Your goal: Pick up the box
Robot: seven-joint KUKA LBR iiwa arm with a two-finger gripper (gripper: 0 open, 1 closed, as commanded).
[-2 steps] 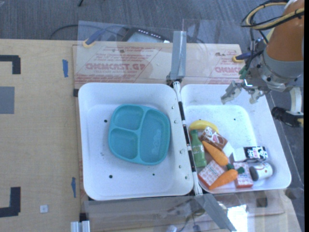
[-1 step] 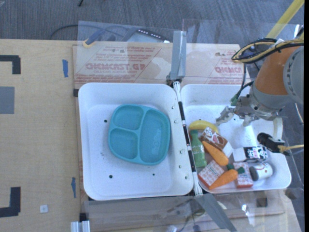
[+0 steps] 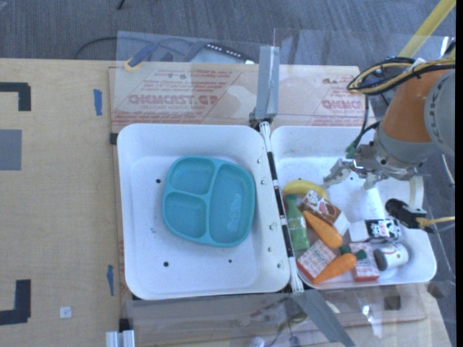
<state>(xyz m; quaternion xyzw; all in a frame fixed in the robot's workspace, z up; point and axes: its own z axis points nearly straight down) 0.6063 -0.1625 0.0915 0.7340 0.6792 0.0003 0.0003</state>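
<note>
The right bin [image 3: 311,144] holds a heap of toy groceries. A red-and-white box [image 3: 315,259] lies at the bin's front, beside a carrot [image 3: 335,267]. A brown-and-white box [image 3: 323,208] lies next to the banana [image 3: 304,188]. A small red box [image 3: 366,268] sits by a white can [image 3: 393,255]. My gripper [image 3: 357,170] hangs over the back half of the right bin, above bare white floor, behind and to the right of the brown-and-white box. Nothing shows in its grasp.
A teal divided plate [image 3: 210,201] lies in the left bin [image 3: 137,194]. In the right bin there are also a green bottle [image 3: 295,224], a second carrot [image 3: 323,229] and a cow-print carton [image 3: 382,228]. A ridge [image 3: 273,194] separates the bins.
</note>
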